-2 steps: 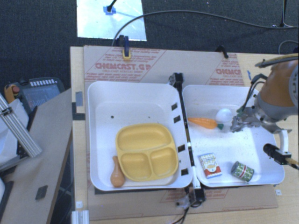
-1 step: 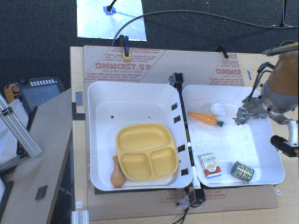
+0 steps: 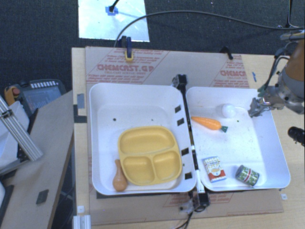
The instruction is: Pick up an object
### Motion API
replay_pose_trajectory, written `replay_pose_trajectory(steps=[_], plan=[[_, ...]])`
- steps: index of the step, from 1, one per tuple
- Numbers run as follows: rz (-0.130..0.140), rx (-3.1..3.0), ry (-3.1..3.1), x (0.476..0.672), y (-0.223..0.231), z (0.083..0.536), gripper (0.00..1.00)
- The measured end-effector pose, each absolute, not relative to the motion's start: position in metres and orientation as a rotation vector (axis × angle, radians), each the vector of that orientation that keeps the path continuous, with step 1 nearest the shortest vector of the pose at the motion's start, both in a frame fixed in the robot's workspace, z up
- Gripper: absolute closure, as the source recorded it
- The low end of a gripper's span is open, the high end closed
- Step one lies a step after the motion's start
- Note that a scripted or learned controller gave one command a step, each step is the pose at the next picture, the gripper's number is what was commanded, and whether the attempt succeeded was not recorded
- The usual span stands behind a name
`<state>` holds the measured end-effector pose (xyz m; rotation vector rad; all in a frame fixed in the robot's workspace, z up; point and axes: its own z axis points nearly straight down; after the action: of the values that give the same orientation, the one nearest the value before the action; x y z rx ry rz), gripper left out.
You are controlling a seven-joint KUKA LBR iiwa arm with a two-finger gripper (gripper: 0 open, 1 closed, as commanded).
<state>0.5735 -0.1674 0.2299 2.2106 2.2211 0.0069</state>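
In the right bin [image 3: 267, 142] lie an orange carrot [image 3: 206, 123], a white ball [image 3: 228, 110], a small red and white carton [image 3: 214, 169] and a green can on its side [image 3: 247, 175]. My gripper [image 3: 257, 106] hangs at the bin's far right rim, to the right of the white ball and apart from it. Nothing shows between its fingers.
The left bin [image 3: 102, 128] holds a yellow divided plate [image 3: 149, 154] and a tan wooden pear-shaped piece [image 3: 119, 177] beside it. A black divider with clips [image 3: 186, 132] runs between the bins. Cables cross the bench at the back.
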Motion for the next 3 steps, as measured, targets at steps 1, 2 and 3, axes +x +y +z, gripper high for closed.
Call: replay_pose_trajectory(steps=[1,2,3], plan=[[0.003,2.214,2.224,0.575,-0.168,0.243,1.0],[0.005,2.209,2.23,0.584,-0.115,0.252,1.0],[0.004,2.211,2.231,0.59,-0.07,0.244,1.0]])
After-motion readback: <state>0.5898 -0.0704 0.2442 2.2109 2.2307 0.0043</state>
